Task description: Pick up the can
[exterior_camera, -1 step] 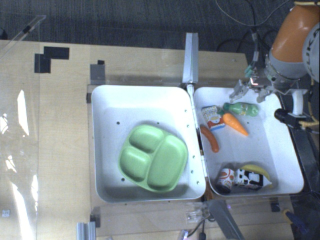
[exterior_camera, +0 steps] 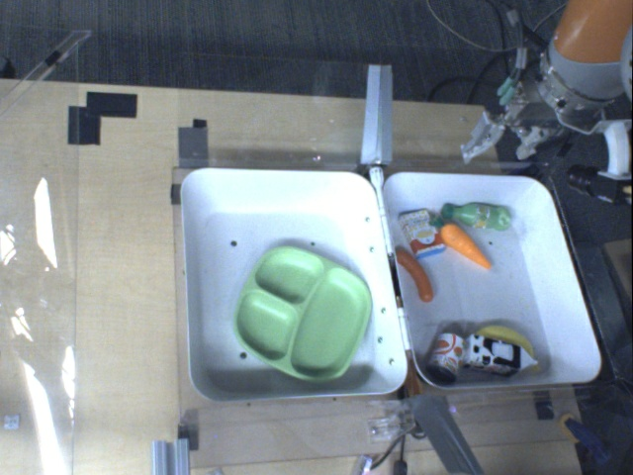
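The can (exterior_camera: 446,355) lies on its side at the front left of the right bin (exterior_camera: 564,265); it is white and red with a dark end facing the bin's front wall. My gripper (exterior_camera: 505,140) hangs above the bench just beyond the right bin's far rim, well away from the can. Its two fingers (exterior_camera: 481,141) are spread apart, open, with nothing between them.
A black-and-white object (exterior_camera: 493,356) and a banana (exterior_camera: 511,338) lie right beside the can. Farther back sit a red sausage (exterior_camera: 415,275), a small carton (exterior_camera: 420,232), a carrot (exterior_camera: 465,246) and a green bottle (exterior_camera: 477,216). A green divided plate (exterior_camera: 305,312) is in the left bin (exterior_camera: 208,265).
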Robot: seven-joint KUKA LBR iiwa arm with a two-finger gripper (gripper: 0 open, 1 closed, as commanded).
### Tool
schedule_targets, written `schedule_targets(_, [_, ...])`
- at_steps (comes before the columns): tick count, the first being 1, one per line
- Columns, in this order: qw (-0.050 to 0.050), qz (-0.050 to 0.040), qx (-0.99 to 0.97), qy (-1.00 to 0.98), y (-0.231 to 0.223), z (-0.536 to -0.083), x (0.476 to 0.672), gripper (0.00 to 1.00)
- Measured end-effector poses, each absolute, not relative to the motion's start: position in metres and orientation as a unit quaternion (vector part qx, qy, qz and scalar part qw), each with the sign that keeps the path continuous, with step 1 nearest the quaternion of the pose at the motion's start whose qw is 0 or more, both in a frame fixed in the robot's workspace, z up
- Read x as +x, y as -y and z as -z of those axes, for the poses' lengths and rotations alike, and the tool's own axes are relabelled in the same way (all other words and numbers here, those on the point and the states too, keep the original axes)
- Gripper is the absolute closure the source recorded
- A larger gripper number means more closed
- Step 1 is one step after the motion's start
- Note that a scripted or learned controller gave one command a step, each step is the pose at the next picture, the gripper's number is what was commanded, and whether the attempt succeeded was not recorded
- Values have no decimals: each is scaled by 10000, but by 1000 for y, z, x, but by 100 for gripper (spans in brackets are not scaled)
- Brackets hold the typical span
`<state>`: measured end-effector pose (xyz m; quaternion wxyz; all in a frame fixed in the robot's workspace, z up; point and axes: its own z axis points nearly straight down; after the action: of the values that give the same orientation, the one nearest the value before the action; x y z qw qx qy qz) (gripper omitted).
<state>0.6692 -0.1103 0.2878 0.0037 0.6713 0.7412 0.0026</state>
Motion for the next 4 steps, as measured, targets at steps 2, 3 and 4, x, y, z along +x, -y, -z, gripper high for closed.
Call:
schedule_targets(2, [38,-25,7308,-6826,188,-88,619,0])
schedule_targets(3, [-37,17,7378,-6750,199,-86,650,0])
schedule_targets(4, [23,-12,7146,-6995,173,-99,658,0])
